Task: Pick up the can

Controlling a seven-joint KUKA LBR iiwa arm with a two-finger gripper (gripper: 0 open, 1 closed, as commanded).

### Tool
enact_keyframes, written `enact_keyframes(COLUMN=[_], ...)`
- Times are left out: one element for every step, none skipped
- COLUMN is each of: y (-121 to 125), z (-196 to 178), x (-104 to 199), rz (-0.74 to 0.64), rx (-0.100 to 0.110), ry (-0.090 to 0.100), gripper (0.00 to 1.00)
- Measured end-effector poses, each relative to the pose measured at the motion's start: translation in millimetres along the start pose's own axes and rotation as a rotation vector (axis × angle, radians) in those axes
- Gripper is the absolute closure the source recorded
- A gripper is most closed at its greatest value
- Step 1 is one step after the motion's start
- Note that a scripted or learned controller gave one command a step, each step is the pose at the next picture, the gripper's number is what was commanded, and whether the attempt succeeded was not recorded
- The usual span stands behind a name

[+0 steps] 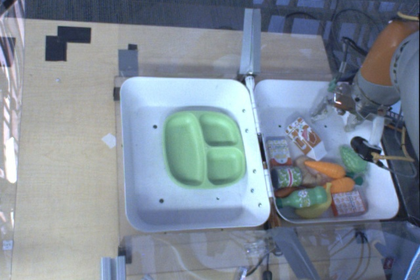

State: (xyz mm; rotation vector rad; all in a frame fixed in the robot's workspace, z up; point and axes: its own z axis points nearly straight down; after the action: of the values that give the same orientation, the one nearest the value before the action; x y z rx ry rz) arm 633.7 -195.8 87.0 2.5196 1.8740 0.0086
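Gripper [341,103] is hanging over the right bin's [289,94] bare far corner; its state cannot be told. Largest, the left bin [134,160] is carrying a green divided tray [203,147]. Smaller items are crowding the right bin's near half, where the can [287,177] is lying beside a carrot [323,169] and near the dividing wall, likely leaving little side room.

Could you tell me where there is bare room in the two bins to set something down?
Left bin: a bare white margin all round the green tray. Right bin: its far half is bare, left of the pincer. Its near half is crowded: the can, carrots and packets lie packed together.
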Motion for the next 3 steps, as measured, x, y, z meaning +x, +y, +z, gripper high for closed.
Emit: enact_keyframes(y=[19.8,5.9,5.9], z=[0.1,-1.4,-1.4], x=[47.2,92.8,93.0], rz=[0.300,0.736,0.736], rx=[0.009,0.008,0.008], ry=[-0.009,-0.018,-0.017], gripper=[0.00,0.00,0.00])
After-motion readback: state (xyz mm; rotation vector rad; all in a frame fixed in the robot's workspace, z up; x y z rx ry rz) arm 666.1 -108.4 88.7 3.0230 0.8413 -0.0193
